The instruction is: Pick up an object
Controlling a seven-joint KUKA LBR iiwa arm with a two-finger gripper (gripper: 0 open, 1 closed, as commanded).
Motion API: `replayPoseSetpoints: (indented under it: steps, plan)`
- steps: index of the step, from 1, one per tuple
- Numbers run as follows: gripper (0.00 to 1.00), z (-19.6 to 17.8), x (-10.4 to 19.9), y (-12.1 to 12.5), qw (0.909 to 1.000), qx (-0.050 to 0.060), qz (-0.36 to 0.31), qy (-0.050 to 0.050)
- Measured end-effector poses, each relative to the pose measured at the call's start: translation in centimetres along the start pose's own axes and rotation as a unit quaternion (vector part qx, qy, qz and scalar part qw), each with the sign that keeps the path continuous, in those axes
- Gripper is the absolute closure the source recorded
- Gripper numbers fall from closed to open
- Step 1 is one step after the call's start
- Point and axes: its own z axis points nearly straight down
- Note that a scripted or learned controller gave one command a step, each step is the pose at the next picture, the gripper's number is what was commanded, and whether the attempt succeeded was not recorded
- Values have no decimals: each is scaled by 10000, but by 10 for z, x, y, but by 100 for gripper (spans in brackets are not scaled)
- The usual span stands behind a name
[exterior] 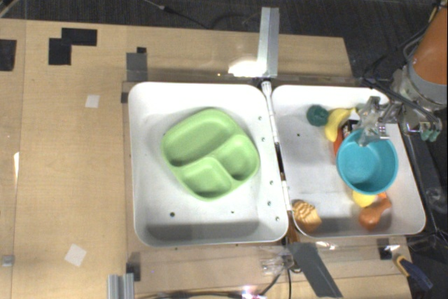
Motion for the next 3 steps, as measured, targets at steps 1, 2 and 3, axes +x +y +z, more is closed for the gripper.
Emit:
replayPoseSetpoints:
  steps: [1,2,3]
  plan:
    - [100,81,-24,-54,9954,-25,-958,65]
    - [0,78,-25,-53,9953,-17,-964,42]
    - [0,123,9,-38,9966,12,-816,-53]
